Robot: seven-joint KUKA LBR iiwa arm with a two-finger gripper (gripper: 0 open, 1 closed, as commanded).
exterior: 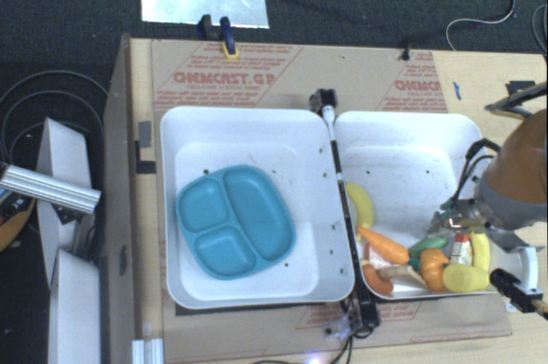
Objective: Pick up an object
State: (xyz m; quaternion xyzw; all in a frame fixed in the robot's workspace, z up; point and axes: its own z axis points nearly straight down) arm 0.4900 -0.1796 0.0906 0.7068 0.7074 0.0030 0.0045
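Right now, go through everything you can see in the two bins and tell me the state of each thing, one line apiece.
Blue divided plate: lying flat in the left bin, right way up, nothing in its compartments.
Banana: lying against the right bin's left wall.
Carrot: lying on its side, below the banana.
Pile of toy food: heaped in the right bin's near corner.
Gripper: low over the pile; what it holds is unclear.

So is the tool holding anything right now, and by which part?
Cannot be told. The tool is down among the toy food in the right bin, but the arm hides any grip.
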